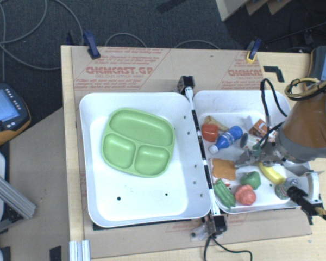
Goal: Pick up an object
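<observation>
Objects (229,137): roughly nine, right bin (228,98)

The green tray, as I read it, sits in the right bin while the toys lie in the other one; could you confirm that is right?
Not quite: the green tray sits in the left bin, not the right. The camera view shows it there, and the toys, such as the blue bottle, lie in the other bin.

divided plate (138,142) in left bin (92,162) | toys in right bin (228,98)

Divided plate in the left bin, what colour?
Light green, the divided plate in the camera view.
</observation>
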